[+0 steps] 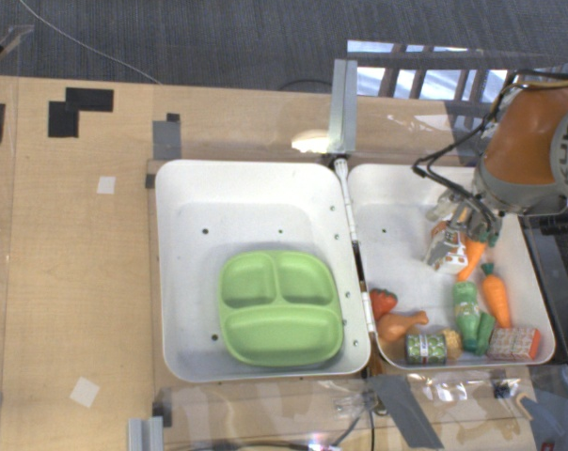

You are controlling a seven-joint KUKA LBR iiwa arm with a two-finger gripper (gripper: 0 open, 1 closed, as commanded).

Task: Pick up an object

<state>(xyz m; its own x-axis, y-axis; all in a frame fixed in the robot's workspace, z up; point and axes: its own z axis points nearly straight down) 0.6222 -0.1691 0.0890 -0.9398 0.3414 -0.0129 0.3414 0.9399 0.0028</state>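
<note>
Presently, in the camera view, the arm reaches in from the right over the right bin (387, 216), with the gripper (450, 249) low in that bin's upper right part. Whether the gripper is released, clenched or grasping something cannot be told from here; the tool end is small and cluttered with cable.

Just beside the gripper lies an orange carrot piece (470, 257), and it may be touching the tool; contact is not certain. A second carrot (496, 298) lies below it, next to a green vegetable (467, 313). Along the bin's lower edge lie a red pepper (383, 301), a chicken drumstick (400, 324), a green can (427, 347) and a pinkish box (512, 343).

Judgement: the step in hand is the descent and grasp, and the near carrot piece is the likely target. To do it well, centre the tool across the carrot's narrow width, not along its length, and stay clear of the bin wall.

The carrot piece looks short, tapered and smooth, probably hard plastic; it could roll or squirt out under an off-centre squeeze.

The left bin (190, 205) holds a green divided plate (279, 308), well apart from the work.
</note>
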